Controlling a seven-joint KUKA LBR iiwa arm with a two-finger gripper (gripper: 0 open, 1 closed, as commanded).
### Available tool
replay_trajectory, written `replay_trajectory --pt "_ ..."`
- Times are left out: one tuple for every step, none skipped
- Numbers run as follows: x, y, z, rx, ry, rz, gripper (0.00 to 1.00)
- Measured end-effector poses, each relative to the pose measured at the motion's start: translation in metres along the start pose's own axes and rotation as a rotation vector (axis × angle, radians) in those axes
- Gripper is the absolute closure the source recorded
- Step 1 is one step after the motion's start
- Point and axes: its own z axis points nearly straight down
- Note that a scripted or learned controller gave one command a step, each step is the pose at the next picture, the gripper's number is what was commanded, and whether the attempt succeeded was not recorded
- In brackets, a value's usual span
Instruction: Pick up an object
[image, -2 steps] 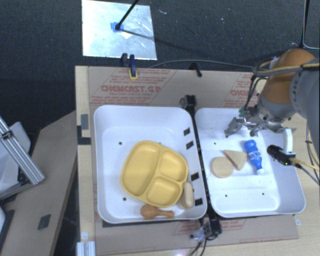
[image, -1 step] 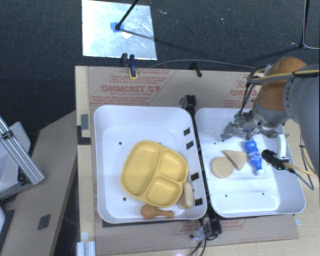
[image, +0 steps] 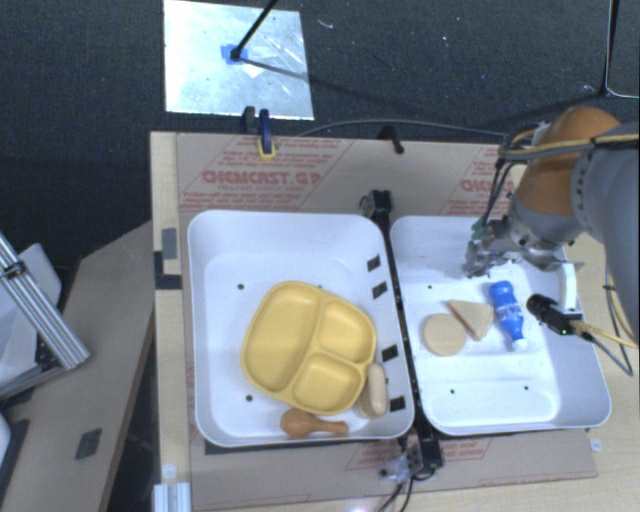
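Observation:
In the right bin (image: 500, 400) lie a blue and white bottle (image: 507, 311), a tan wedge-shaped piece (image: 473, 317) and a round tan disc (image: 443, 335). My gripper (image: 481, 256) hangs over the bin's far part, just above and to the left of the bottle, pointing down. Nothing shows between its fingers. The left bin (image: 225, 300) holds a yellow divided plate (image: 308, 346), a beige oblong piece (image: 375, 390) and a brown drumstick-shaped piece (image: 312, 424).
The grey arm with its orange band (image: 565, 160) comes in from the right over the right bin's far corner. A black divider (image: 392, 300) runs between the bins. Cables (image: 600, 335) trail at the right edge.

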Motion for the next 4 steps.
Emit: replay_trajectory --pt "0.008 0.002 -0.061 -0.002 0.0 -0.002 1.0" --pt "0.004 0.01 -0.123 -0.003 -0.001 -0.002 1.0" --pt "0.004 0.012 -0.175 -0.001 0.0 -0.003 1.0" --pt "0.053 0.002 -0.176 0.004 0.002 -0.006 1.0"
